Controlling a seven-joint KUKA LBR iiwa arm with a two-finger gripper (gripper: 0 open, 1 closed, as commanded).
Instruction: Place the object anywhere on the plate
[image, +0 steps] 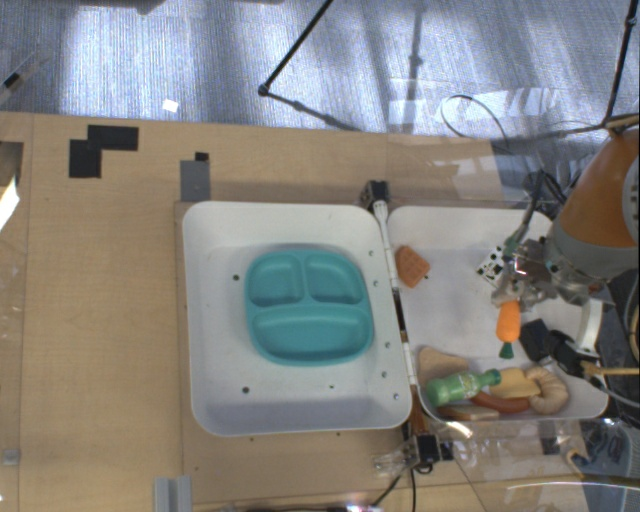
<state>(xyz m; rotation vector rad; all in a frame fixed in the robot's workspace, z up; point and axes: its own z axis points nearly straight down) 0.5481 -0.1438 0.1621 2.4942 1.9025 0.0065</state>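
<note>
A teal divided plate (307, 306) lies in the middle of the left white bin (215, 400). In the right bin (450, 240), an orange carrot (509, 322) with a green tip points down the view. My gripper (512, 288) is right at the carrot's upper end, reaching in from the right. The gripper's body hides the point where they meet, so I cannot tell whether the carrot is gripped or only lies beneath it.
An orange-brown food piece (411, 265) lies near the right bin's left wall. A green bottle (460, 385), a sausage (495, 405) and a croissant (548, 388) crowd its front edge. A small black-and-white object (490, 268) is beside the gripper.
</note>
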